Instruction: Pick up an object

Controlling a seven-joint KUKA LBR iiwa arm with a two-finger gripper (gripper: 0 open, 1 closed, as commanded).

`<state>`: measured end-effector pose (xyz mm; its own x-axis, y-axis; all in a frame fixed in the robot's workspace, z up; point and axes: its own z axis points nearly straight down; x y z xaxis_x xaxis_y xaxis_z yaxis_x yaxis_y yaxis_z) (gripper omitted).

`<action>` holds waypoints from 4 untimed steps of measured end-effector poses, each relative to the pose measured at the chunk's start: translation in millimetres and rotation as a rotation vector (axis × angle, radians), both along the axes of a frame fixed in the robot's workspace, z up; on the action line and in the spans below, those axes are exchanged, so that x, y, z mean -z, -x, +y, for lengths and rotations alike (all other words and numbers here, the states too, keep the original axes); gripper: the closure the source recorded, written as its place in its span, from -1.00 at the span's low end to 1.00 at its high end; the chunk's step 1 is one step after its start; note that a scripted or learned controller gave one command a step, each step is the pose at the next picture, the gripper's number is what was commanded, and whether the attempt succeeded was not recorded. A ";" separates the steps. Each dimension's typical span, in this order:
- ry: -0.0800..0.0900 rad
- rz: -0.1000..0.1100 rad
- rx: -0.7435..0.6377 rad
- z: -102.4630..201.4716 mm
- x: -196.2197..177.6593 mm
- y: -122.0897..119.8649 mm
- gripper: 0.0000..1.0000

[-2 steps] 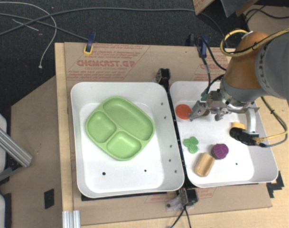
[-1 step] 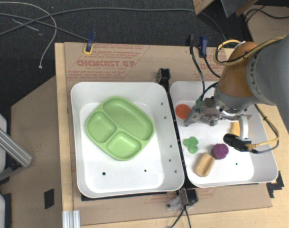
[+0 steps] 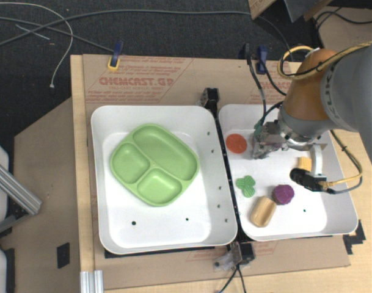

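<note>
- my gripper (image 3: 263, 146) hangs low over the back of the right bin (image 3: 338, 224); i cannot tell from this slant whether it is open, shut or holding anything.
- the nearest object is the orange disc (image 3: 236, 143), just beside my tool on its left, toward the divider.
- the green clover-shaped piece (image 3: 245, 185), purple ball (image 3: 284, 193) and tan cylinder (image 3: 263, 212) lie nearer the front; the cylinder's long axis runs diagonally.
- i judge the disc the shortest reach.
- a green divided plate (image 3: 153, 163) sits in the left bin (image 3: 112, 231).

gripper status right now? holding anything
gripper: low in the right bin beside the orange disc; open or shut cannot be told, and nothing is seen held.
</note>
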<state>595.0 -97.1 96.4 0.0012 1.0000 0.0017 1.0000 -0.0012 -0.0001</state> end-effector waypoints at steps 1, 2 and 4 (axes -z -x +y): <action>0.003 -0.007 -0.002 -3.3 -57.2 -11.3 1.00; 0.002 -0.001 -0.001 -6.1 -104.8 -2.8 1.00; -0.001 0.001 -0.007 46.4 -125.9 -6.1 1.00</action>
